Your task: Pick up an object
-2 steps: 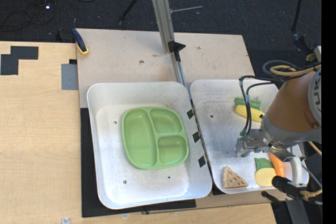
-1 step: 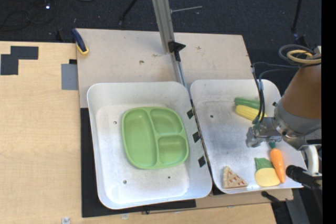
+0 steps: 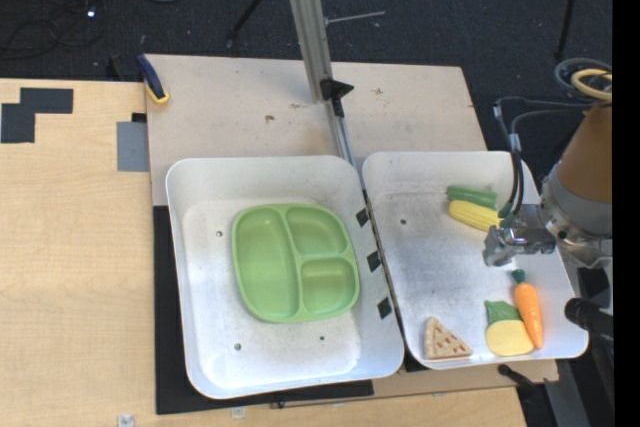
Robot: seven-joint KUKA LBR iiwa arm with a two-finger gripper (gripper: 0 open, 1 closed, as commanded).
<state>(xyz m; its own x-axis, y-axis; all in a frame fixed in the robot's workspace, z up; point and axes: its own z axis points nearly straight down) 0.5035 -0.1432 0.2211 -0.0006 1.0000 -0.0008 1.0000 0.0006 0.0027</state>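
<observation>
Your gripper hangs just below the corn; finger state: cannot tell. The corn's long axis runs left-right, up-left of the tip.

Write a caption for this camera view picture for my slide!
Robot hand hovers over right bin beside toy corn; green tray in left bin.

A green plastic divided tray lies in the left white bin. Right of this tray, the metal gripper hovers beside a yellow toy corn cob.
</observation>
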